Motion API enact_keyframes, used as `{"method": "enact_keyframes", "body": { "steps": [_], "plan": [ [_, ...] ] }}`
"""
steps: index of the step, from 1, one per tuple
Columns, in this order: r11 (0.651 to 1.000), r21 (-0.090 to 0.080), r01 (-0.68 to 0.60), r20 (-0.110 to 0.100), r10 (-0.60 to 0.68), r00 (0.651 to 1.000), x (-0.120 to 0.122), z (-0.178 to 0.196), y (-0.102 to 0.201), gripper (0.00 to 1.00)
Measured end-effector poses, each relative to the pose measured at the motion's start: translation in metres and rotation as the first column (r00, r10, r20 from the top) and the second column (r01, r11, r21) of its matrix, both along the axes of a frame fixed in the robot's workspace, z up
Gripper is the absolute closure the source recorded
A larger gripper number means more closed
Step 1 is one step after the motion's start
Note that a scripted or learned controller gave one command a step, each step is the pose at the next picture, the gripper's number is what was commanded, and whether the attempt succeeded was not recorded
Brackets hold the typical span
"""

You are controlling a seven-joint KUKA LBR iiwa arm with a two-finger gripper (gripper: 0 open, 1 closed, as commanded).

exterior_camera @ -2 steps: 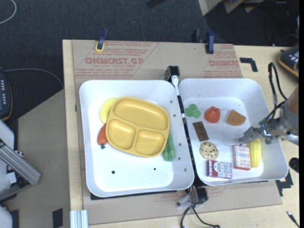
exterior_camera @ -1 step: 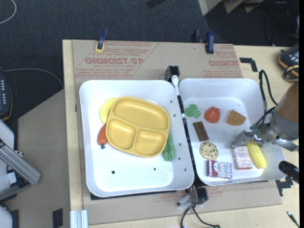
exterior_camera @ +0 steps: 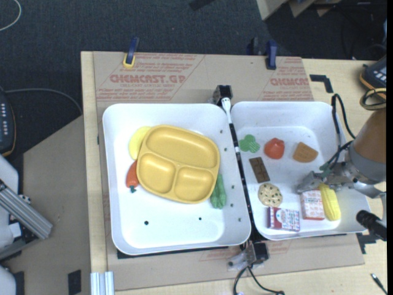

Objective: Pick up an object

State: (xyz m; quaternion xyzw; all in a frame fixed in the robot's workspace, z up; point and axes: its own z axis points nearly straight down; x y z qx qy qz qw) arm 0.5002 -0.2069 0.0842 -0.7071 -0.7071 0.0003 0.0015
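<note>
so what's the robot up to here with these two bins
The arm reaches in from the right and its claw sits low in the right bin, just above a small red-and-white carton and a corn cob. Nothing shows between its fingers, so no pick yet. A cookie, chocolate bar and tomato lie nearby. The left bin holds a yellow divided tray.

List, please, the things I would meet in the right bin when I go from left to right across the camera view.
Green toy → brown chocolate bar → cookie → red tomato → small red and white carton → orange bread slice → white packet → yellow corn.
</note>
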Motion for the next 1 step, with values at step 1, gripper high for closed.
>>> {"method": "enact_keyframes", "body": {
  "steps": [1],
  "plan": [
    [1.000,-0.002,0.000,0.002,0.000,1.000,0.0003,0.0108,-0.0004,1.00]
  ]
}}
